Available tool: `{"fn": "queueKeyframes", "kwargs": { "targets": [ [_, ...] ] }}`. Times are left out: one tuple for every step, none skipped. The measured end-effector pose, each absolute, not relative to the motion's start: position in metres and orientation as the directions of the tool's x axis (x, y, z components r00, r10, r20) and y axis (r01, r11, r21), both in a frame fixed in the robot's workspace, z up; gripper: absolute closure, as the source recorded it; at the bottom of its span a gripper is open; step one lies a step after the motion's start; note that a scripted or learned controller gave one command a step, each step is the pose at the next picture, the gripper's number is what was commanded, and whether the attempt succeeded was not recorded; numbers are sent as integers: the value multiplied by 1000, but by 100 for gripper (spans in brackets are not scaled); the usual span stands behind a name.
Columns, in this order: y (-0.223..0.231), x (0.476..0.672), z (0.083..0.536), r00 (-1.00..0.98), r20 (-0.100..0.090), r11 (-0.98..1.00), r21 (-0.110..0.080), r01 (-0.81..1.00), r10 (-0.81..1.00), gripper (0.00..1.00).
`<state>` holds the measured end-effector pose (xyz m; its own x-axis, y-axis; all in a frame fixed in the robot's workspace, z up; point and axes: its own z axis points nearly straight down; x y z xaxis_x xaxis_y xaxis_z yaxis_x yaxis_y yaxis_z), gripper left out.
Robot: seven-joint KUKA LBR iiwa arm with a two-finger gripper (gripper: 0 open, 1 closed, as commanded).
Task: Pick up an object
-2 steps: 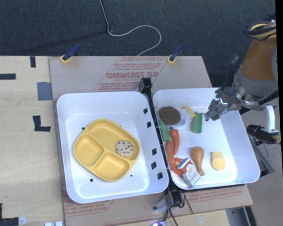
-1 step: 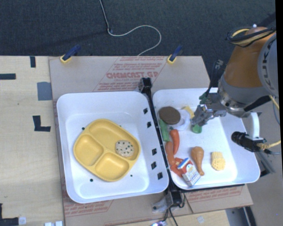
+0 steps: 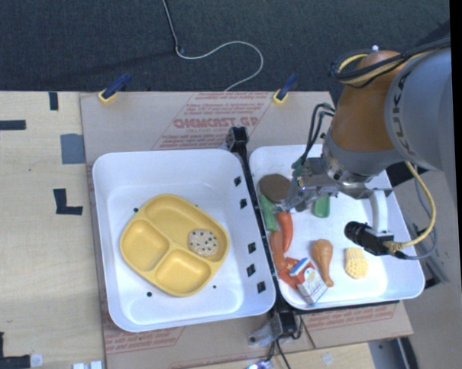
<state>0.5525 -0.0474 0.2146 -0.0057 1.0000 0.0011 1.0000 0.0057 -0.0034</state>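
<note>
In the right-hand white bin (image 3: 407, 287) lie an orange plastic carrot (image 3: 284, 233), a tan toy drumstick (image 3: 323, 258), a yellow corn piece (image 3: 356, 263), a small red-and-white carton (image 3: 307, 280), and a brown disc (image 3: 275, 188), possibly a cookie, beside my wrist.

Left bin (image 3: 110, 223) and right bin (image 3: 407, 287) — smooth white plastic with a soft sheen. Sectioned yellow plate (image 3: 154, 252) — matt moulded plastic; the cookie (image 3: 202, 241) in its right section looks grainy and speckled. Toy carrot (image 3: 284, 231), drumstick (image 3: 323, 258) and corn (image 3: 356, 263) look like smooth, faintly glossy plastic. Small carton (image 3: 308, 280) — printed paper. Backing board (image 3: 205, 120) under the bins — matt brown cardboard, printed red. Arm (image 3: 365, 113) — glossy orange band, satin grey casing.
</note>
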Motion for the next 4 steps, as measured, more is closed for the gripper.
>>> {"fn": "queueKeyframes", "kwargs": {
  "targets": [
    [-53, 560, 215, -2, 0, 2, -1, 1000, 1000, 100],
    [-46, 563, 216, -2, 0, 2, -2, 1000, 1000, 100],
    [-53, 560, 215, -1, 0, 1, -3, 1000, 1000, 100],
    [-55, 557, 216, -1, 0, 1, -3, 1000, 1000, 100]
  ]
}}
